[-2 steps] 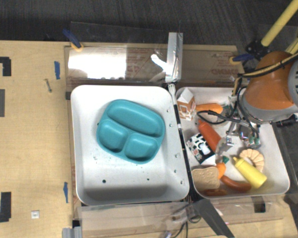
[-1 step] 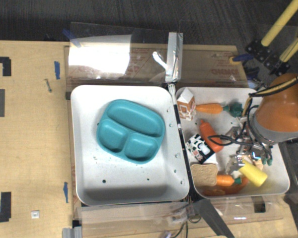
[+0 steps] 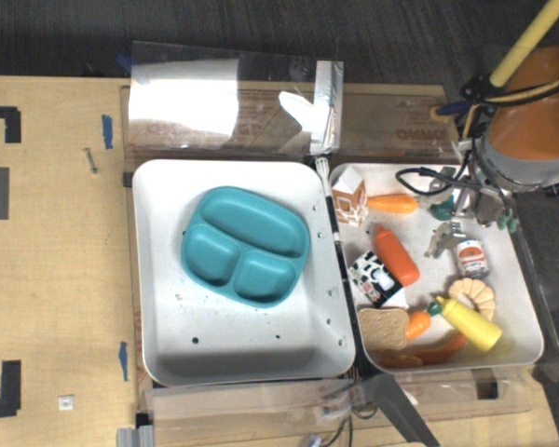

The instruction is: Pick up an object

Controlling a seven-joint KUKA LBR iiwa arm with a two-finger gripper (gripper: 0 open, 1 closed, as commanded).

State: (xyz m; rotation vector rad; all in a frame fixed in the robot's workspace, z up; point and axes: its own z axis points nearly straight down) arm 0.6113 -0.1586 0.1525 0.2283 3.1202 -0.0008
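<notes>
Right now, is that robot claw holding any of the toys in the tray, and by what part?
It cannot be told. The gripper hangs over the right bin, near a small can and an orange bottle, but nothing shows between its tips.

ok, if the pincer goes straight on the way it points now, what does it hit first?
Probably the bare floor of the right bin, in the gap between the orange cylinder and the small can. The pincer points down there. Depth is unclear from this slanted view, so it could clip the can.
</notes>
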